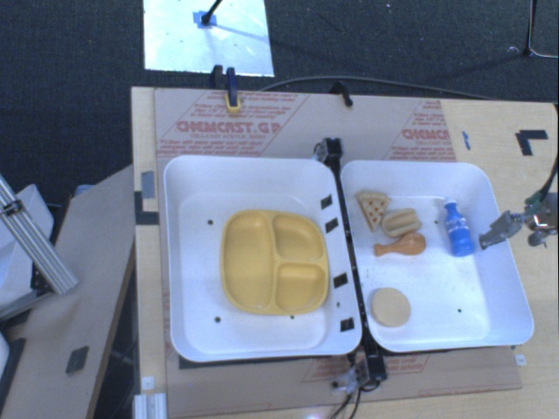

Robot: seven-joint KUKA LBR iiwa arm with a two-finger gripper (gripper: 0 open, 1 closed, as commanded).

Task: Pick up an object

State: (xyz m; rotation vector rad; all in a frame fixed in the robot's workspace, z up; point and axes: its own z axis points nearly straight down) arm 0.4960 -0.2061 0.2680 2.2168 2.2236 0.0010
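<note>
From my seat at the remote console, I start with the gripper (507,228): it pokes in at the right edge of the view, over the right rim of the right bin (515,295), and I cannot tell how its fingers stand (the metal there is small and blurred). I see nothing between them.

Closest to it, just to its left, a blue bottle (456,229) with a white cap lies on the right bin's floor, apart from the gripper. Further left sits a small cluster: a hot dog bun (401,223) in the middle, a pizza slice (374,208) just beyond it toward the far left corner, and a chicken drumstick (401,247) just on the near side of the bun. The three lie close together; I cannot tell whether they touch. A round tan cookie (390,306) rests on its own nearer to me, well apart from the cluster, near the bin's left wall.

Across the black divider clips, the left bin (188,234) holds a yellow compartment plate (274,262), lying flat about in its middle (three sections, all of the same yellow).

Both bins sit side by side on a wooden bench (367,120) covered by a sheet printed with red lettering. A blue-and-yellow clamp (231,90) grips the bench's far edge.
</note>
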